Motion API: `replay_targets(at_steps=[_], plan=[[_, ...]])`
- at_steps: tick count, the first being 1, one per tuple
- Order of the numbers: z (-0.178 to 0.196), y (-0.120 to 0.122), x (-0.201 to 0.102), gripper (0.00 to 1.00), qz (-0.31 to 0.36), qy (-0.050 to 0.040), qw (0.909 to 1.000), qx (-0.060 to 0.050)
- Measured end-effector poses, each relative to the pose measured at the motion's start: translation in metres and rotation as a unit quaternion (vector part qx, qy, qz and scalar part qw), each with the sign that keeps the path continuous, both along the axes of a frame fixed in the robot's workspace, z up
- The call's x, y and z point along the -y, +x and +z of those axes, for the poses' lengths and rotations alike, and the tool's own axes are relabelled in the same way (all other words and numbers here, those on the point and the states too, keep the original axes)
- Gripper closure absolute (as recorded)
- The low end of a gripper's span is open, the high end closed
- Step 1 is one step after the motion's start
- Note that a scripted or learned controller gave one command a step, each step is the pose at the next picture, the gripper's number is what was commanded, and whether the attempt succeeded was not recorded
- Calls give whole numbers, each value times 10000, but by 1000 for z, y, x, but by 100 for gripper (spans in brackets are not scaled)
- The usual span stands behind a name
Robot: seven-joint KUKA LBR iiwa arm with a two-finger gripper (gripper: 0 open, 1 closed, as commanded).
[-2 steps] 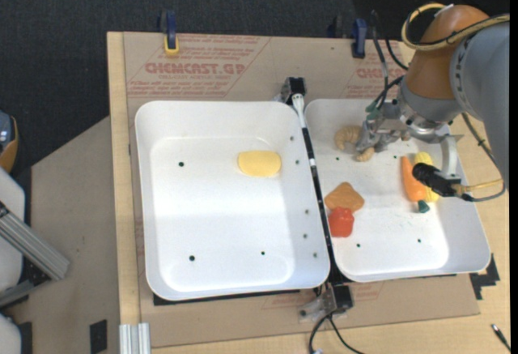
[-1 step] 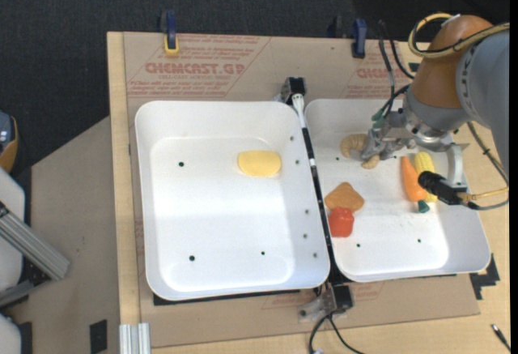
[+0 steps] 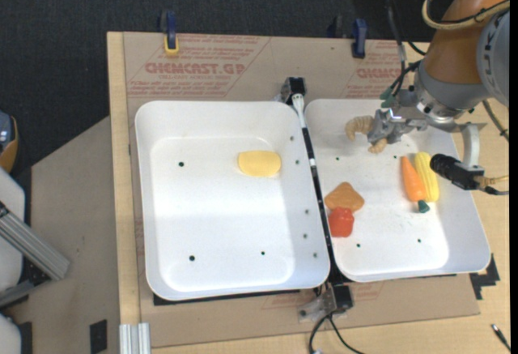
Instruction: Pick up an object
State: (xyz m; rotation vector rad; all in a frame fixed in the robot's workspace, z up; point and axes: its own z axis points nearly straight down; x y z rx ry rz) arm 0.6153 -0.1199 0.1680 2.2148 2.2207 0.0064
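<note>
So the pincer (image 3: 382, 134) is down in the far part of the right bin (image 3: 453, 259), right over a small tan curved thing (image 3: 356, 128), maybe a toy croissant or a shrimp, hard to say. I honestly can't tell whether the pincer is open or closed on it, since the wrist hides that bit. The tan piece looks like light hard plastic, probably a bit slippery, and its curve runs roughly left to right across the view with the ends bending toward the near side, so I'd grab it across the thick middle. Other options in that bin: a corn cob (image 3: 426, 174) and a carrot (image 3: 412, 181) lying touching side by side, long axes running far to near, plus an orange wedge (image 3: 345, 197) touching a red pepper-looking piece (image 3: 341, 223) near the divider. The left bin (image 3: 162, 206) has one yellow blob (image 3: 259, 163).
</note>
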Motion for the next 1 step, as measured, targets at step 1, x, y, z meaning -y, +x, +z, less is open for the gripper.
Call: replay_targets(at_steps=[1], plan=[[28, 18, -67, 100, 18, 4, 10000, -6]])
